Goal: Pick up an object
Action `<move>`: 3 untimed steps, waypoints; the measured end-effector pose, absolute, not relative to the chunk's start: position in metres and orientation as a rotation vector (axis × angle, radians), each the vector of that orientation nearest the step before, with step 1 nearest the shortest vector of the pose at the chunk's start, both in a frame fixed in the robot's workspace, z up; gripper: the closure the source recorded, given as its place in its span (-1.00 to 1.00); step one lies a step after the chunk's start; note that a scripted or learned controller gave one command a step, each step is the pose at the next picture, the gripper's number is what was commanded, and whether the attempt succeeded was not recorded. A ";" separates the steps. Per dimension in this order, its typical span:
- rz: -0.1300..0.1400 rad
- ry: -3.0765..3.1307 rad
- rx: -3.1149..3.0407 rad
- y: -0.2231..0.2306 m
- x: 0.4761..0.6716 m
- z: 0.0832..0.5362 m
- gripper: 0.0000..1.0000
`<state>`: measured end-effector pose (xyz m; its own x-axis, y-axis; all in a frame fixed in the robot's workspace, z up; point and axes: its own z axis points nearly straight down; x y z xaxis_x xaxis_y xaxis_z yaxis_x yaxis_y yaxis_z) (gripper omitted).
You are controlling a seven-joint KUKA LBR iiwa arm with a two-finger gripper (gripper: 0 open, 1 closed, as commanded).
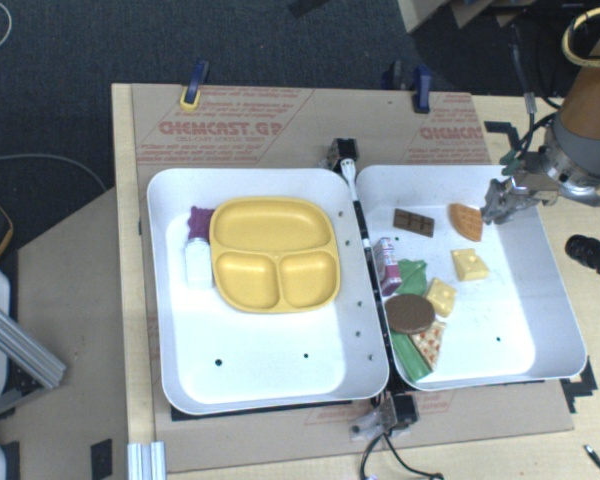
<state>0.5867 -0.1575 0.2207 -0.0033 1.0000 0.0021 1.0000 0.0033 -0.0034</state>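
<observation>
My gripper [496, 208] hangs over the back right part of the right bin [540, 298], just right of an orange wedge [467, 221]; nothing shows between its tips. In the same bin lie a brown chocolate bar [414, 222], a yellow cheese piece [469, 264], a smaller yellow piece [440, 296], a brown round cookie [412, 314], a green leafy item [410, 273], a waffle-like cracker [427, 344] and a pink-labelled tube [388, 264] against the left wall.
The left bin [250, 358] holds a yellow divided plate [275, 253], with a white bottle with a purple cap [198, 246] beside it on the left. Clamps [191, 93] sit at the bench's back edge.
</observation>
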 end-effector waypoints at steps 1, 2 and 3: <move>-0.001 -2.225 -2.212 -0.109 0.570 0.232 1.00; 0.001 -2.224 -2.212 -0.058 0.562 0.220 1.00; 0.002 -2.223 -2.213 -0.001 0.542 0.215 1.00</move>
